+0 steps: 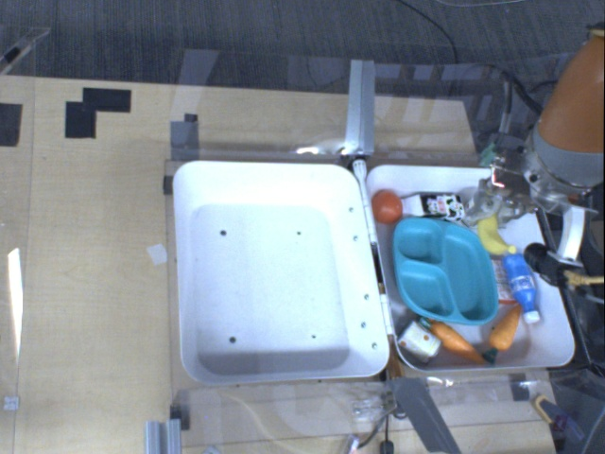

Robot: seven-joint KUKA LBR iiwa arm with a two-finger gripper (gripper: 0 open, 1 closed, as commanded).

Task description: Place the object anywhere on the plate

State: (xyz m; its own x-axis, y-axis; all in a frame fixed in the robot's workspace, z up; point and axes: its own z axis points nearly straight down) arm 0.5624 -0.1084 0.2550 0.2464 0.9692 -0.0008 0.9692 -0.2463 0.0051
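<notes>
Pale wooden bench (85, 253) carrying two shallow white bins, the left bin (274, 272) and the right bin (558, 343), seen from above at a slant. Arm (577, 112) enters at right, its gripper (515, 197) over the right bin's far side; whether it is released or clenched cannot be told. Just beneath the gripper lies a yellow object (493, 235), the likely item to move; left and toward the viewer of the gripper sits the blue divided plate (444, 268). An orange ball (386, 206) lies farther left, a blue bottle (521, 287) just nearside, and two carrots (477, 339) beyond it. Good practice: descend squarely, close firmly, lift clear of the plate's rim, then release centrally over a compartment.
</notes>
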